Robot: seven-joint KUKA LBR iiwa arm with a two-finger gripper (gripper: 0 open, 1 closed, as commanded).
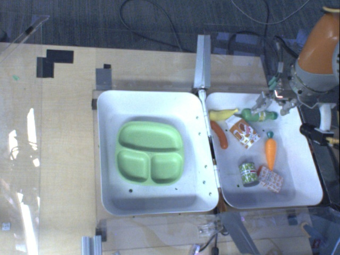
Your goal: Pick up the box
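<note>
A small white box [244, 132] with an orange and red picture lies tilted in the upper middle of the right bin [305, 193]. A second small box [271, 179], red with a pattern, rests near that bin's front beside a green can [247, 173]. My gripper [274, 104] hangs over the bin's back edge, up and to the right of the white box and just above a green bottle [259, 115]. Its fingers are spread open, and nothing sits between them.
The right bin also has a yellow banana [223, 113], a red sausage [219, 134] along its left wall and an orange carrot [271, 151]. A green divided tray [150, 152] lies in the left bin [106, 142]. Cables trail behind the bench.
</note>
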